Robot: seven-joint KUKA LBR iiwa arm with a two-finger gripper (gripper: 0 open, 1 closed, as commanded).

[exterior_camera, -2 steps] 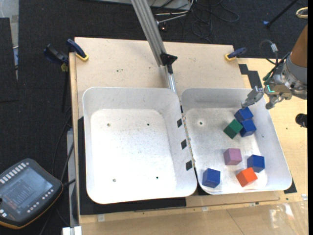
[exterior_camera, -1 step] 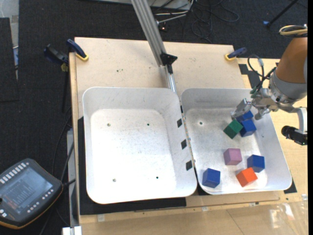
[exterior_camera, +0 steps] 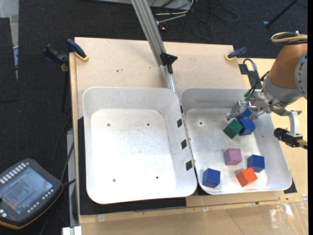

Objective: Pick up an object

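Blue cube (exterior_camera: 247,125) lies in the right bin (exterior_camera: 215,102), directly under the end effector (exterior_camera: 243,112), touching a green cube (exterior_camera: 233,128); whether it is gripped cannot be told. Nearer the bin's front rim lie pink (exterior_camera: 233,156), orange (exterior_camera: 246,176) and two more blue cubes (exterior_camera: 211,177).

This is a robotics lab. A pale wooden surface (exterior_camera: 127,62) is held by clamps (exterior_camera: 77,50) at its corners and bears two white bins (exterior_camera: 98,102) side by side. A robot control pendant (exterior_camera: 24,192) lies on the dark floor beside it, loose cables (exterior_camera: 215,21) trail behind, and a metal rail (exterior_camera: 149,26) slants overhead.
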